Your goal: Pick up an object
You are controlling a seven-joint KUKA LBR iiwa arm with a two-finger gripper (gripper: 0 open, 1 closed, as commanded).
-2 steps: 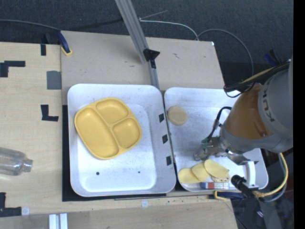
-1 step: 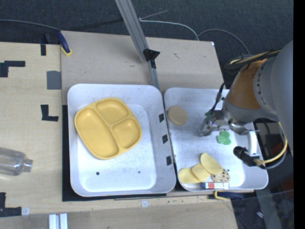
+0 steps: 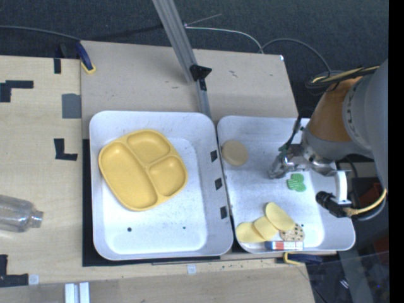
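In the right bin (image 3: 243,188), near its right wall, you see the gripper (image 3: 278,169) lowered close to the white floor. The grey arm (image 3: 353,115) with its orange band reaches in from the right side above it. You cannot tell from this view if the jaws are released or clenched, because the metal parts are small and blurred, and nothing is seen between them.

Just beside the jaws, on their lower right, lies a small green object (image 3: 296,182). It looks near to touching the gripper, but you cannot say surely that they touch. To the left of the jaws and a little higher, apart from them, a round tan disc (image 3: 235,153) lies flat on the bin floor. Well below the jaws, in the lower corner of the same bin, there is a group of pale yellow oval pieces (image 3: 268,224) which overlap each other, and next to them a small speckled piece (image 3: 292,234).

Far to the left of the jaws, in the left bin (image 3: 158,232), a yellow divided plate (image 3: 142,168) with three compartments lies at a tilt. Still further left, on the wooden bench (image 3: 38,169), a clear bottle (image 3: 19,212) lies on its side.
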